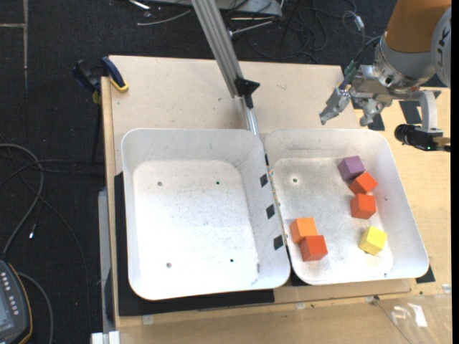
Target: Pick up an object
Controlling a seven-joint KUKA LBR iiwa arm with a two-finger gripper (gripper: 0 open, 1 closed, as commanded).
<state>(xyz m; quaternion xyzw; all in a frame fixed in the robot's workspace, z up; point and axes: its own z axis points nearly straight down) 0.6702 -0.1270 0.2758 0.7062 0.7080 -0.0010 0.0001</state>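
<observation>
Six cubes lie loose in the right bin (401,192): purple cube (351,168), two orange-red cubes (364,183) (363,206) just below it, yellow cube (372,240), and an orange cube (303,228) touching a red cube (313,247). Any could serve as the pick target. The end effector (353,110) hangs above the bin's far rim, fingers apparently spread and pinching nothing, likely staged for descent. The left bin (143,192) shares the worktop (179,92)
</observation>
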